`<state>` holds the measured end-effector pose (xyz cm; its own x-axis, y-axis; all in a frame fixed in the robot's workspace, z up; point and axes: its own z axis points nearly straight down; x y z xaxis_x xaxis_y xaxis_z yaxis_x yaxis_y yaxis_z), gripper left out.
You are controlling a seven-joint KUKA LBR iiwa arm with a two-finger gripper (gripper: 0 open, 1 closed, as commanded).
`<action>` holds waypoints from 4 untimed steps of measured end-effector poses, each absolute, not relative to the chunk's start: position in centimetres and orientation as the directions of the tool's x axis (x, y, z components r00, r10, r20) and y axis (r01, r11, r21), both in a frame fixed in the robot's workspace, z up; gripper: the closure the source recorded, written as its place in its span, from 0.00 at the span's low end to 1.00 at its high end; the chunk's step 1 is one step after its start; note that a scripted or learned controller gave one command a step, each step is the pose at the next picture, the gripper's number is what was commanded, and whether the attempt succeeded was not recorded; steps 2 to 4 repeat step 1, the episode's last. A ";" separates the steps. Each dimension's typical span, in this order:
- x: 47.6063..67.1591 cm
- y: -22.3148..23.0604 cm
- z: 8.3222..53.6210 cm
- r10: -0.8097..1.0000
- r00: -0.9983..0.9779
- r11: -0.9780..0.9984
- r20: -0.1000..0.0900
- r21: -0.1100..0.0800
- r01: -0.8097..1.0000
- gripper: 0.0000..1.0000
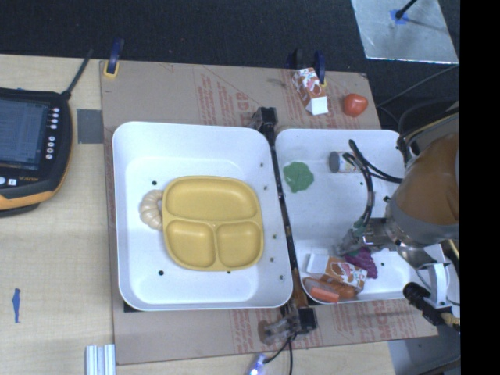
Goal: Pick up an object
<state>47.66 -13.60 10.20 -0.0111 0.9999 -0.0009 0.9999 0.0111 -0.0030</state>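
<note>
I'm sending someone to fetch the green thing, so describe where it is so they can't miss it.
Look at the right bin of the two white ones. Near its upper left corner, close to the wall shared with the left bin, lies a flat green leafy piece. It is the only green item, apart from the small grey object beside it.

I can read nothing: the red print on the brown cardboard sheet (234, 92) over my bench is too faint.

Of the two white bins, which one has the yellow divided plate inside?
The left bin. It holds the yellow divided plate; the right bin holds small items instead.
</note>
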 end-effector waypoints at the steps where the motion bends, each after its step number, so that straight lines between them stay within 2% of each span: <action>1: 58.5 -7.1 19.2 1.000 -0.005 0.005 0.001 -0.001 1.000 1.00; 4: 58.5 -7.1 19.2 1.000 -0.005 0.005 0.001 -0.001 1.000 1.00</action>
